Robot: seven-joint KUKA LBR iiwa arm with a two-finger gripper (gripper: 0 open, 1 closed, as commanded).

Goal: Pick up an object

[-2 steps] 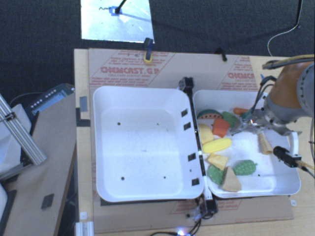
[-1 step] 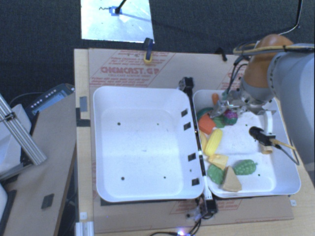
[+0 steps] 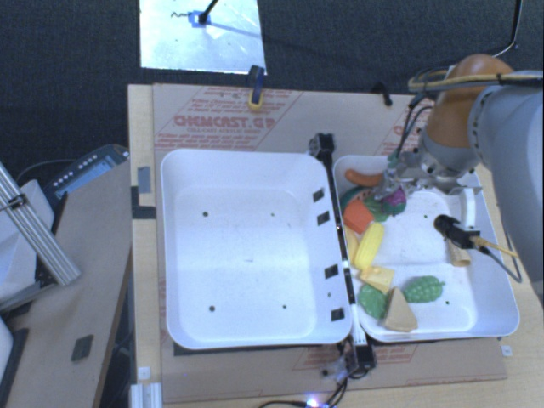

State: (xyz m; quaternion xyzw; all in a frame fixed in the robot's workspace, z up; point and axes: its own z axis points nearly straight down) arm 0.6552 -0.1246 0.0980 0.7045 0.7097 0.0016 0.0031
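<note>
The right bin [image 3: 489, 300] holds several toy foods along its left side. Among them are an orange sausage-shaped piece [image 3: 365, 177], a purple piece [image 3: 393, 200] with green leaves [image 3: 375, 207], and a red-orange piece [image 3: 357, 218]. Further forward lie a yellow corn cob [image 3: 369, 245], a yellow block [image 3: 379, 276], a green piece [image 3: 371, 300], a tan wedge [image 3: 400, 314] and a bumpy green piece [image 3: 422, 289]. My gripper [image 3: 398, 184] is low in the back of this bin, right over the purple piece and touching or almost touching it. The wrist hides how it meets the piece.
The left bin [image 3: 246, 245] stands beside the right one, with a black-clipped divider [image 3: 336, 228] between them. A yellow clamp [image 3: 255, 100] sits at the back of the bench. The grey arm [image 3: 501, 126] comes in from the right over the right bin's far corner.
</note>
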